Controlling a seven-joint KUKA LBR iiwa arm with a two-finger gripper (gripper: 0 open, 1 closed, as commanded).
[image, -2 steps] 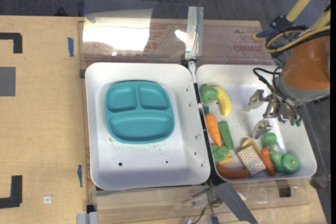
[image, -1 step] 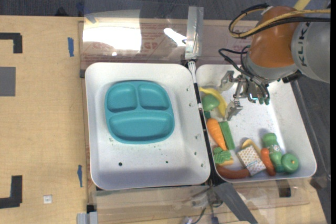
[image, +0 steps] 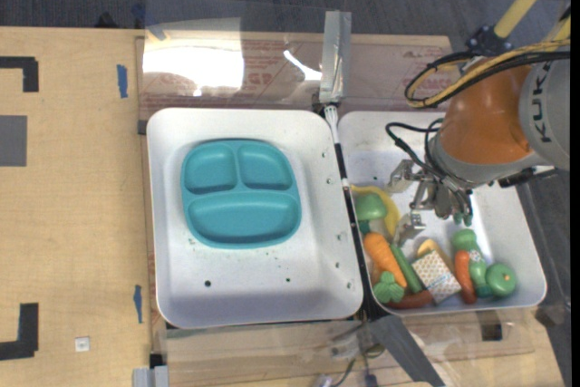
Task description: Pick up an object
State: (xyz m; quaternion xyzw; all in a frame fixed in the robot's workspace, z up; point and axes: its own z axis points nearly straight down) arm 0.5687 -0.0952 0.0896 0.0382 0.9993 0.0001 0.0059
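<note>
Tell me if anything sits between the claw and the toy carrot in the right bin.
Nothing visible does. The claw hangs just above and right of the carrot, with bare bin floor between; a green toy lies to the carrot's upper left.

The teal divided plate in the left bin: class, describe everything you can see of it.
The teal divided plate is a rounded rectangle that looks like smooth matte plastic. Raised ridges split it into three compartments: two small ones at the far side and one wide one at the near side. All three hold nothing. It lies flat, right way up, around the middle of the left white bin, resting on the bin's floor. Nothing else touches it; the claw is over the other bin.
</note>
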